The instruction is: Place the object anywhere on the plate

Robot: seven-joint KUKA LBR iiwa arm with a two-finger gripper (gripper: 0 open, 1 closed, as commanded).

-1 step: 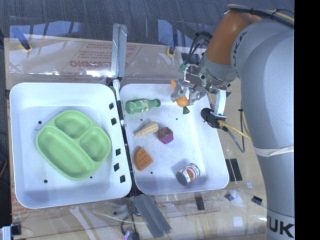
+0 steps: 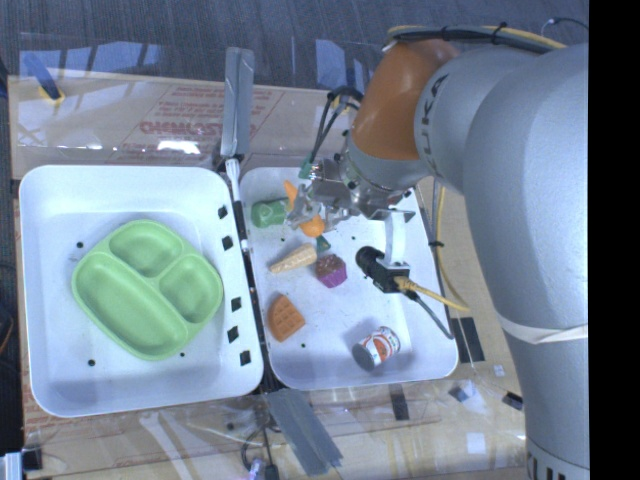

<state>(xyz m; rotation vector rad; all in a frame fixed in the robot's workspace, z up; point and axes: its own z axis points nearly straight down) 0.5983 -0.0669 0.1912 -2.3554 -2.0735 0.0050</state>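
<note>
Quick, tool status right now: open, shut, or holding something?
Tool: cannot be told from this view. It sits low in the right bin, over the orange piece beside the green toy.

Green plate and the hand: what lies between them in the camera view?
In the camera view, between the green plate and the hand lie the two bins' adjoining walls and a small green object.
</note>
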